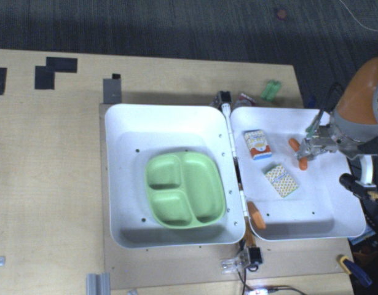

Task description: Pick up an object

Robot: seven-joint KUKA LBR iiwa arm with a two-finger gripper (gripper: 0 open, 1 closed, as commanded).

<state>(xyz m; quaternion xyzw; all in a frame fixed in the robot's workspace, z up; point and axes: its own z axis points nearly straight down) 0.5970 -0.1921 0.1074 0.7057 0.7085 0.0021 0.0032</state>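
Camera view: gripper partly hides an orange piece.

Even, bright light falls from overhead across my bench, with no harsh glare; the two white bins read slightly bluish and keep their detail. Soft grey shadows gather along the near inner walls of each bin. The dark carpet at the top stays dim. Everything looks a little soft and grainy, and small items lack crisp edges.
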